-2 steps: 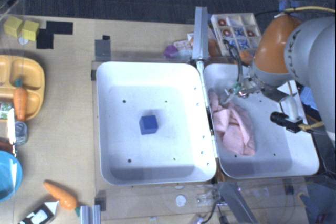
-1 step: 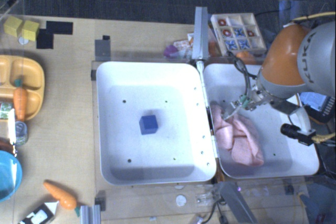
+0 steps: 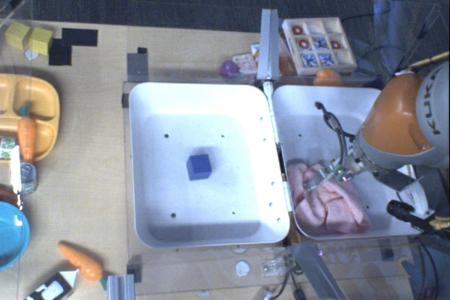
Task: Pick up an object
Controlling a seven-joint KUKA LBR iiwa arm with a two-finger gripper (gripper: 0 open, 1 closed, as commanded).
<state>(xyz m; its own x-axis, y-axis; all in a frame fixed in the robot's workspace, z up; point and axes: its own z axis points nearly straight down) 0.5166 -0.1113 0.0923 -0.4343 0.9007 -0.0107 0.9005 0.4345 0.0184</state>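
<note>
We count two white bins side by side at the middle of the frame: the left bin (image 3: pixel 140 151) holds one blue cube (image 3: pixel 199 166) near its centre, and the right bin (image 3: pixel 302 105) holds one pink cloth (image 3: pixel 327 206), crumpled in its lower left part. The arm (image 3: pixel 397 124), with its orange band, reaches in from the right edge, and its gripper (image 3: pixel 330 175) sits low over the upper edge of the pink cloth, touching or just above it. We cannot tell whether the claw is spread or pressed together, nor whether any cloth lies between its tips. Above the bins, at the upper right, we see one tic-tac-toe board (image 3: pixel 318 44) with red and blue pieces, and one purple ball (image 3: pixel 229 69) just left of the divider post. At the left edge lies one yellow tray (image 3: pixel 43 98) bearing one carrot (image 3: pixel 27 139); a second carrot (image 3: pixel 81 261) lies at the lower left. Two yellow blocks (image 3: pixel 29 38) sit at the upper left, beside one black piece (image 3: pixel 70 43), and one blue plate (image 3: pixel 13 235) shows at the lower left edge.
</note>
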